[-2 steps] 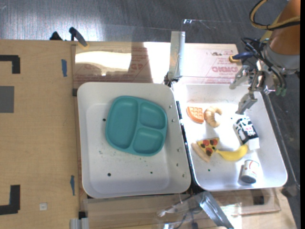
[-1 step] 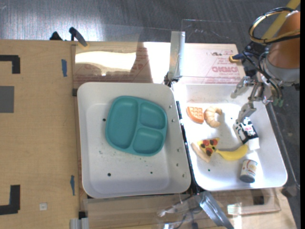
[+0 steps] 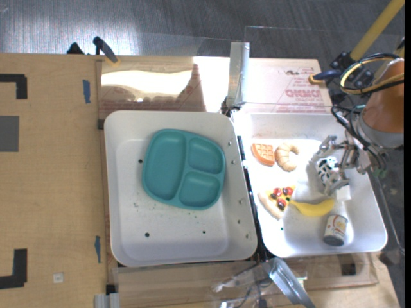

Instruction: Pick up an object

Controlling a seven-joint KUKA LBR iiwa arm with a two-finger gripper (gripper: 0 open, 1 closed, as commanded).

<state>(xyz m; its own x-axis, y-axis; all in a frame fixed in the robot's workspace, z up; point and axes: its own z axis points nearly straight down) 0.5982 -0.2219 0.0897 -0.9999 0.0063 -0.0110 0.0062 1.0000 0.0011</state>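
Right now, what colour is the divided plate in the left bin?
Teal, a blue-green, seen in the camera view: the divided plate.

Up top, a grey ribbed floor [image 3: 160, 8] runs across the frame, with a pale patch of light glaring just left of centre. Below it sits the light-brown wooden surface [image 3: 48, 172], its left side marked with black corner brackets [image 3: 14, 85] and small strips of blue tape [image 3: 86, 90]. Behind the bins, a glossy brown cardboard panel [image 3: 151, 85] catches a bright reflection. Right of it lies a pale cardboard sheet with red printed lettering [image 3: 289, 85], reading upside down. A yellow pole [image 3: 382, 21] slants across the top right corner.
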